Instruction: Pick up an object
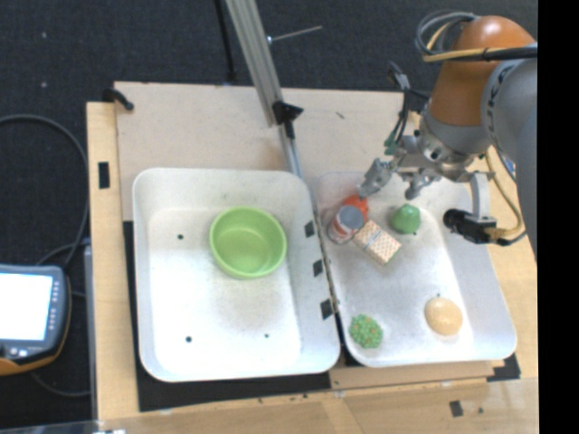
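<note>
Pincer [396, 181] hung over the far edge of the right bin [457, 269]. Its fingers [374, 181] were spread apart, with nothing between them. The arm reached in from the right, orange band above the wrist.

Nearest thing: small green ball [406, 218], just inside the far edge, close to the fingertips but apart from them. It was smooth, round and slightly glossy, with bare floor on its right side.

Toward the far-left corner lay a small jar [346, 220], greyish body with an orange-red top, close to the left wall. Whether it stood or lay tipped could not be told. Just beside it was a checkered block [377, 242], pale tan and white, set at a slant. Contact between the two was not clear, and there was little room on the wall side.

The middle and right half of the bin floor were bare. Along the near edge a fuzzy green ball [366, 331] lay by the near-left corner and a pale yellow egg-shaped thing [443, 316] toward the near-right corner. The two were well apart.

A slanted aluminium rail [253, 43] came down to the gap between the bins at their far edge.

Left bin [181, 333]: one green bowl [248, 241], upright, near the centre, with open floor all round.
</note>
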`<action>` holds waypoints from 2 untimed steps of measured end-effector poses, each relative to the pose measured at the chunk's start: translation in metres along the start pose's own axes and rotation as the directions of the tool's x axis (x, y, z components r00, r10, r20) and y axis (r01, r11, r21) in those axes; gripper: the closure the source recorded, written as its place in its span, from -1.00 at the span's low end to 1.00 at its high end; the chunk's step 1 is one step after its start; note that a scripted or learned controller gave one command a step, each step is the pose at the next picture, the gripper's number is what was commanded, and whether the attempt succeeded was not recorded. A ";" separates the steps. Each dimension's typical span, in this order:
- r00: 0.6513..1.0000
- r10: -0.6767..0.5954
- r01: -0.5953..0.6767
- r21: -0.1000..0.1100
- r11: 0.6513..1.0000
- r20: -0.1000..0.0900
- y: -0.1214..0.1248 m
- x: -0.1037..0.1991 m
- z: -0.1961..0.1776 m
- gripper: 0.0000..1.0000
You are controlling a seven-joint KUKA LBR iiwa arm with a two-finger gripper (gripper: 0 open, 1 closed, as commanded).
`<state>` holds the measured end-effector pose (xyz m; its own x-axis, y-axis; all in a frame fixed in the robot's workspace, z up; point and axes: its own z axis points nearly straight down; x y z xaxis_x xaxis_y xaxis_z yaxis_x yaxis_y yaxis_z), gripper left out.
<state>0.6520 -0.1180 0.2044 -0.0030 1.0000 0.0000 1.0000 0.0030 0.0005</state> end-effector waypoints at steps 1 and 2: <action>1.000 0.000 0.000 0.000 1.000 0.001 0.000 0.000 0.000 -1.00; 1.000 0.002 -0.002 0.004 1.000 0.002 0.003 -0.003 0.043 -1.00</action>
<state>0.6555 -0.1210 0.1617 -0.0006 1.0000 -0.0025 1.0000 0.0006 -0.0032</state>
